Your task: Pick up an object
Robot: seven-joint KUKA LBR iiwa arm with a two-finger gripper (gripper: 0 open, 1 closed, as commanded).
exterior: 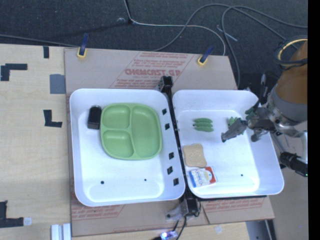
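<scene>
In the right bin (260,181), a green pea pod (202,124) lies near the back left. A slice of toast (194,155) sits at the left side, and a white, red and blue packet (202,176) is in front of it. My gripper (244,132) hangs over the bin's right part, open, its dark fingers (231,133) spread with nothing between them. A small green piece (232,120) lies just behind the left finger, apart from it. The pea pod is well to the gripper's left.
The left bin (87,184) holds a green divided plate (131,131) and a small black block (94,117) beside its left edge. A black divider with clips (172,144) runs between the bins. Cables (200,19) lie behind the bench.
</scene>
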